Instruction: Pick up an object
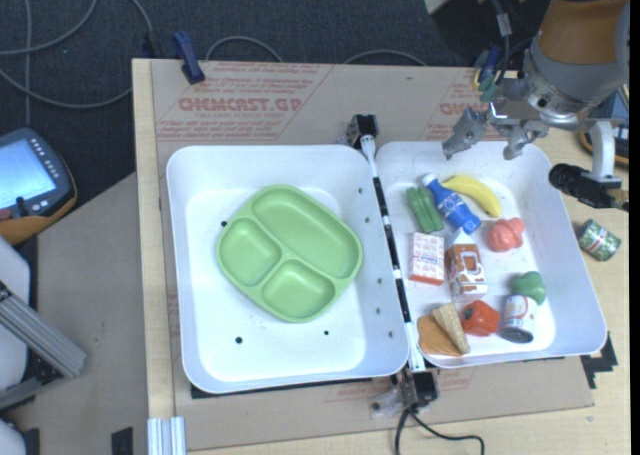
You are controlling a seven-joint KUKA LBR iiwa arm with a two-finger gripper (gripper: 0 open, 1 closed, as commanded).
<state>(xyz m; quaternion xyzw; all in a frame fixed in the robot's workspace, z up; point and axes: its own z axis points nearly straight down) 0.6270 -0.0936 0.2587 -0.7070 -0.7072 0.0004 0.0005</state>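
Gripper [497, 136] sits above the far edge of the right bin [572, 243], 2 fingers spread wide apart, nothing between them. Arm comes in from the right with the orange band up top. Nearest candidate is the banana [474, 192]: it lies just toward the camera from the gripper, a bit left of the point midway between the fingertips. Its long axis runs diagonally, far-left to near-right across the bin, so it's roughly parallel to the line between the 2 fingers. My read: the wrist needs a turn of about 90 degrees before closing across the banana's short width, otherwise the fingers straddle it lengthwise. The blue bottle [451, 204] touches or nearly touches the banana on its left, and the green pickle-like item [423, 209] is just beside that, so a left-side finger has little room. The red-orange fruit [505, 234] is near the banana's right tip but apart from it. Everything else in that bin (boxes, can, pepper, cone) is further toward the camera. The green divided plate [290, 253] is alone in the left bin [200, 343], well apart from the gripper.
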